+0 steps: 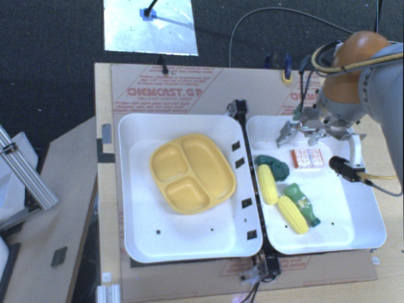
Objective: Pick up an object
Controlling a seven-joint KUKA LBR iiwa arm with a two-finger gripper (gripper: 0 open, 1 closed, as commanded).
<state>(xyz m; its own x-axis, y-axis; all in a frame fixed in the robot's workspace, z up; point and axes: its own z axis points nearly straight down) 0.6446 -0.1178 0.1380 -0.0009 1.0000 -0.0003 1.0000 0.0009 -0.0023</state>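
The left bin holds a yellow divided tray near its middle, tilted toward 2 o'clock. In the right bin, two corn cobs lie side by side (each with green husk at one end) at 7 o'clock from a small red-and-white box. The gripper hovers at the box's 12 o'clock, fingers spread wide and holding nothing.

A yellow divided tray lies in the white left bin, while the white right bin holds two yellow corn cobs with green husks and a small box patterned red and white. The grey arm wears an orange band, and the desk is pale tan under a board with red lettering.
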